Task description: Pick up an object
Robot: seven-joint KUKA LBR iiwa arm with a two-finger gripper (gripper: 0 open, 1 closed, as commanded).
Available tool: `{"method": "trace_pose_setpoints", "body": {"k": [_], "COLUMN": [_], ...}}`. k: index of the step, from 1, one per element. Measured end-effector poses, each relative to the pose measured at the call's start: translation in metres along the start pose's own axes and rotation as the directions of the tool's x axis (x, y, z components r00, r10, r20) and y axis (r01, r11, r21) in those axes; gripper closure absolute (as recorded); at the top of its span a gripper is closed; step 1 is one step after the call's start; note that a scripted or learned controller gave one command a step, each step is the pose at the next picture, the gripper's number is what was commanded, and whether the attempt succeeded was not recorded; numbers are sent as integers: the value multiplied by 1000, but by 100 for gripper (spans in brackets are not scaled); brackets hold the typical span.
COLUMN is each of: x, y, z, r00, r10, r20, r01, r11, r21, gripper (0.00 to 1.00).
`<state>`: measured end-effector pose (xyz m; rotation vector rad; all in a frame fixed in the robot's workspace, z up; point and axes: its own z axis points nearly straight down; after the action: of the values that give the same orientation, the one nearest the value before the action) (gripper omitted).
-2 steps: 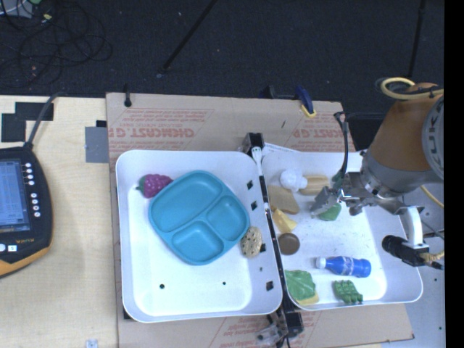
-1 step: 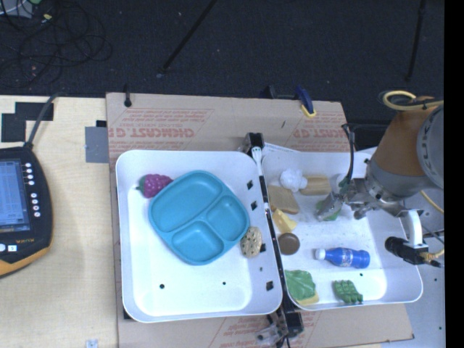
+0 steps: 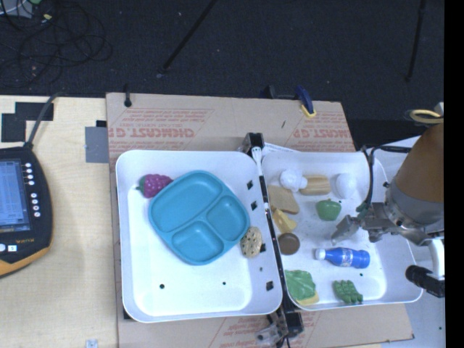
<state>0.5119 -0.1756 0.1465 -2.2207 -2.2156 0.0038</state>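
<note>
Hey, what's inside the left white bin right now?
In the left bin: a blue divided tray, purple grapes at its upper left corner, and a cookie by its right edge. Whatever lies beneath the tray is covered.

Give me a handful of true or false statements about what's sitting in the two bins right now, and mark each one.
1. The blue sectioned tray lies in the left bin. True.
2. The purple grapes are in the right bin. False: they sit in the left bin, at the tray's upper left corner.
3. The blue bottle lies on its side in the right bin. True.
4. The cookie rests on the tray's middle. False: it lies beside the tray's right edge.
5. The claw is above the left bin. False: it is over the right bin.
</note>
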Motion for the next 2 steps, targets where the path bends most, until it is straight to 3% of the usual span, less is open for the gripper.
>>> {"method": "trace_pose_setpoints", "body": {"k": [1, 2], "x": [15, 51], "y": [-13, 59], "z": [52, 35], "r00": [1000, 1000], "r10": [0, -9], "r20": [3, 0], "r01": [0, 9], "r11": [1000, 1000], "r21": [-22, -10], "gripper": [0, 0]}}
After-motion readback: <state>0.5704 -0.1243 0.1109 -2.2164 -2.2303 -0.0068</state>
